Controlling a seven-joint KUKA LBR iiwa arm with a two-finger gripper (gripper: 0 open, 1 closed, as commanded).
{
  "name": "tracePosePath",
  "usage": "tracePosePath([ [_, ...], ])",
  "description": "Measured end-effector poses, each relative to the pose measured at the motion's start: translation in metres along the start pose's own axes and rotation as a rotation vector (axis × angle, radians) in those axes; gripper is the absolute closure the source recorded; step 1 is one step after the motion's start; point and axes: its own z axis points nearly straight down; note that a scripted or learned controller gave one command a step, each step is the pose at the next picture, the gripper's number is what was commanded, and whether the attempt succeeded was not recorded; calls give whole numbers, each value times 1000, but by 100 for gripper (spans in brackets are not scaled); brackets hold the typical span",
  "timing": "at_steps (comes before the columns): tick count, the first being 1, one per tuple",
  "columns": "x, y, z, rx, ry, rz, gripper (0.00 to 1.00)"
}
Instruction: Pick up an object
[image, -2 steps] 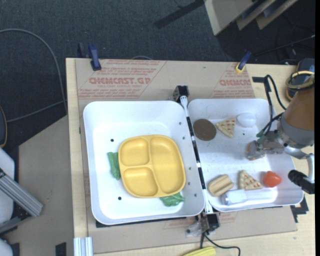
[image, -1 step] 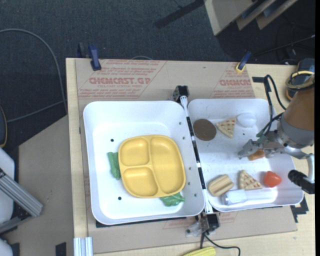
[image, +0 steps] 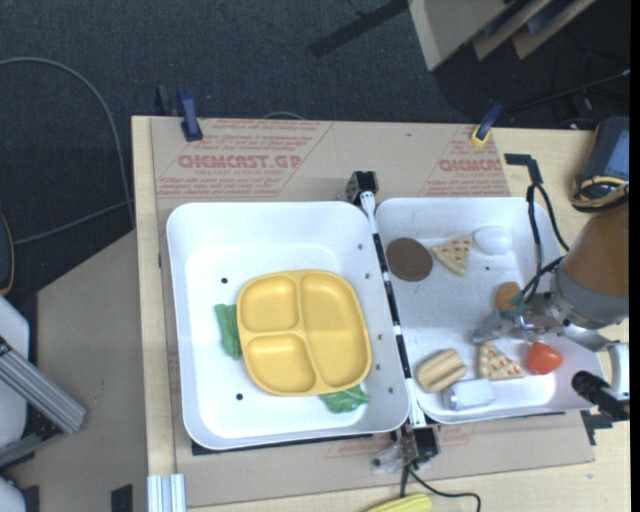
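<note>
A: Where does the arm's gripper (image: 512, 322) sit?

B: It is low inside the right-hand shallow white bin (image: 430, 215), near that bin's right wall, with the grey arm and its orange band (image: 598, 262) reaching in above it. Three things crowd it: a small orange-brown lump (image: 508, 295) just above, a triangular toy pizza slice (image: 497, 362) just below, and a round red tomato-like ball (image: 543, 357) beside the slice.

A: Is it gripping any of them?

B: Nothing can be seen caught in it. Its metal end blurs into the bin floor, so nobody could tell from here whether it is open or closed.

A: Which one is it going for?

B: Probably the lump or the slice, since both lie just beside the tool. The task names no particular object, so either would count, and nothing has been lifted yet.

A: Why is the rest spread out so loosely?

B: It looks like scattered clutter for random picks. A flat brown disc (image: 408, 259), a second wedge with a grid pattern (image: 452, 254) and a white egg-shaped piece (image: 492, 239) lie toward the far side; a tan bread roll (image: 441, 369) and a pale flat block (image: 472, 397) lie nearer.

A: And the left-hand white bin (image: 200, 300)?

B: It holds a yellow three-compartment plate (image: 303, 331), which rests on green leafy pieces (image: 229, 331), well apart from the tool.
</note>
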Motion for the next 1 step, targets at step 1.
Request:
tracePosePath([
  [1,15,21,0,-3,-1,-2,0],
])
